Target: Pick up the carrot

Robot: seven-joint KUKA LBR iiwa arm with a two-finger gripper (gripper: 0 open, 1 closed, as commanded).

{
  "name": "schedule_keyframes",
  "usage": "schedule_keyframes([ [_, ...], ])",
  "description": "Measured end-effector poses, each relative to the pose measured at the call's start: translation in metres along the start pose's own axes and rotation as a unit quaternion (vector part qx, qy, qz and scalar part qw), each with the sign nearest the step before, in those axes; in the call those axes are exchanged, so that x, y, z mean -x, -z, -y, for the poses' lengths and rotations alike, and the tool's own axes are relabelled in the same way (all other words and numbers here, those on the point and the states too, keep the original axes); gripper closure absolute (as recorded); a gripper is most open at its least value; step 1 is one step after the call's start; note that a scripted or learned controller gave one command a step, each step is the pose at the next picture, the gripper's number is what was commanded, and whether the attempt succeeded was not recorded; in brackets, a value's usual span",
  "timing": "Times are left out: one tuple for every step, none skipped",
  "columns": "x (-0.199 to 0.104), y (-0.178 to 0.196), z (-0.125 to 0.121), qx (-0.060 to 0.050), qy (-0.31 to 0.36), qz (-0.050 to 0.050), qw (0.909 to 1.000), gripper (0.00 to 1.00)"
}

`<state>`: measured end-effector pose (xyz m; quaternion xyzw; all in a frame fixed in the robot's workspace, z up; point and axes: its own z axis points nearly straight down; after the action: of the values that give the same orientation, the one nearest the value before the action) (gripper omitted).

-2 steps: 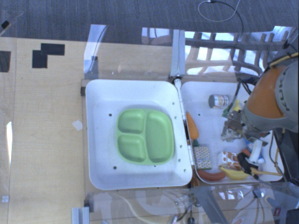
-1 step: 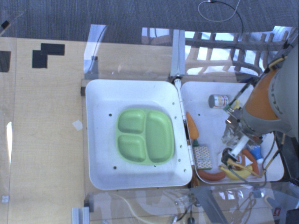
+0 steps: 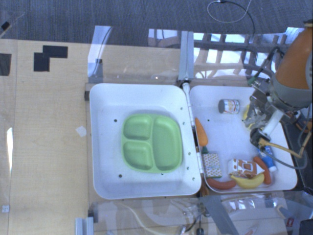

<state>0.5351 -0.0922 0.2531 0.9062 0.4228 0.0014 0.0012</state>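
The carrot (image 3: 201, 132), orange with a green top end, lies along the left wall of the right bin (image 3: 230, 94), pointing up the view. My gripper (image 3: 251, 114) hangs over the right side of that bin, well to the right of the carrot and just right of a small tin can (image 3: 229, 105). Nothing shows in its grasp.
The left bin (image 3: 105, 131) holds a green divided plate (image 3: 151, 142). Along the right bin's front lie a checkered packet (image 3: 212, 164), a red sausage (image 3: 220, 184), a banana (image 3: 248, 181), a small carton (image 3: 246, 167) and a blue item (image 3: 268, 161).
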Motion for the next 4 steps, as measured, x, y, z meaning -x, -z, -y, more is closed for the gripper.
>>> schedule_keyframes([
  [0.006,-0.045,0.008,-0.001,0.113,0.0,0.9936,1.0],
  [0.061,-0.047,0.011,-0.001,0.145,0.0,0.9895,1.0],
  [0.005,-0.067,0.057,-0.001,0.312,-0.001,0.95,1.0],
  [-0.029,0.016,0.042,0.0,0.324,0.0,0.9459,1.0],
])
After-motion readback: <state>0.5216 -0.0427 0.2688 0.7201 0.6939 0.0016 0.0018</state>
